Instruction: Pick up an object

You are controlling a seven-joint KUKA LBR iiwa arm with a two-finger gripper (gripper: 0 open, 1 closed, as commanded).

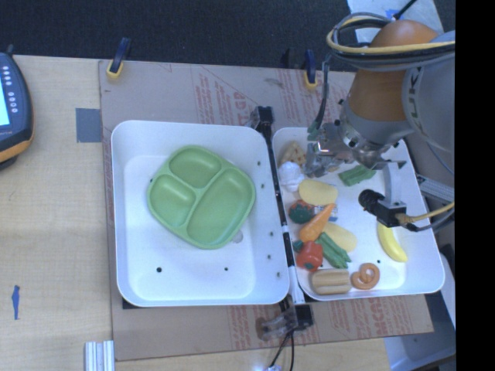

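Gripper [323, 159], finger state unclear, hovers over glossy plastic toy food [319, 192].

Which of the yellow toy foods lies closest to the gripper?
The pale yellow slice, just below the gripper; the banana lies farther right, near the bin's edge.

Pale wooden bench [54, 230] under a brown cardboard sheet [193, 91]. Yellow-tipped clamps [117, 62] at the sheet's far edge, another [309, 72] further right. Dark handheld pendant [11, 103] at the left border. Grey tape patch [89, 124] beside the sheet. Small blue mark [15, 300] lower left.
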